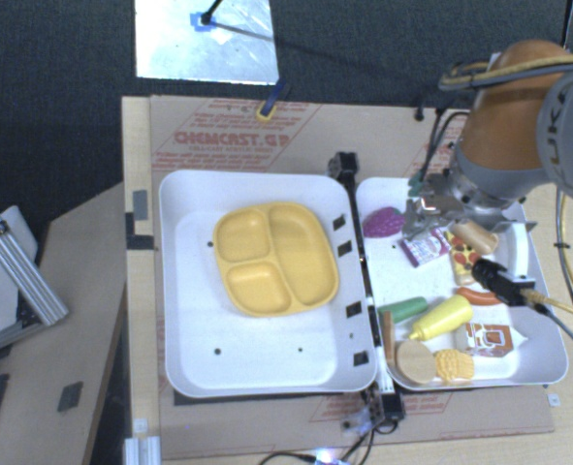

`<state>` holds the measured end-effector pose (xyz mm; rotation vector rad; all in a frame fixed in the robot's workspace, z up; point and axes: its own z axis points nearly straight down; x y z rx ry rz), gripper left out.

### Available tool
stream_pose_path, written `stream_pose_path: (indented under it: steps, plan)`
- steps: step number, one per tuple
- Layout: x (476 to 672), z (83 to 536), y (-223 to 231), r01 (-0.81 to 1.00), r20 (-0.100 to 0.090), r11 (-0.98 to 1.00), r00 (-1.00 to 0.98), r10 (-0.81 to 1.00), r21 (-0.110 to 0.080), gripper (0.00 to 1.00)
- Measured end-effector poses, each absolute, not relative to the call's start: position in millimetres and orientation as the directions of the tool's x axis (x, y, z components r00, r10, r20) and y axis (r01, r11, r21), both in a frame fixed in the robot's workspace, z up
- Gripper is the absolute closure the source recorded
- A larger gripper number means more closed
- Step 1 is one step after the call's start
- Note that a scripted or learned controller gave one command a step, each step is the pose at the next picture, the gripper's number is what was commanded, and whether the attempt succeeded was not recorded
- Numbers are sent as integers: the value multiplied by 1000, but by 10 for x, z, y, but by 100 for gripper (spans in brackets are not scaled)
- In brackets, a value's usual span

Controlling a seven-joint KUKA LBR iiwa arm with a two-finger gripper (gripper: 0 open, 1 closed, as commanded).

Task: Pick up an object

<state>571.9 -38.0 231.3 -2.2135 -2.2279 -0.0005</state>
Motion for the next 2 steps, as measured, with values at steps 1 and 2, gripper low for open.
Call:
stream_pose_path:
  steps: [1,2]
  plan:
    - [5796,2260,-224,1000,1,7,-7,1000,2,100]
    - [5810,2161,-306,1000,0,1,-1,1000,0,100]
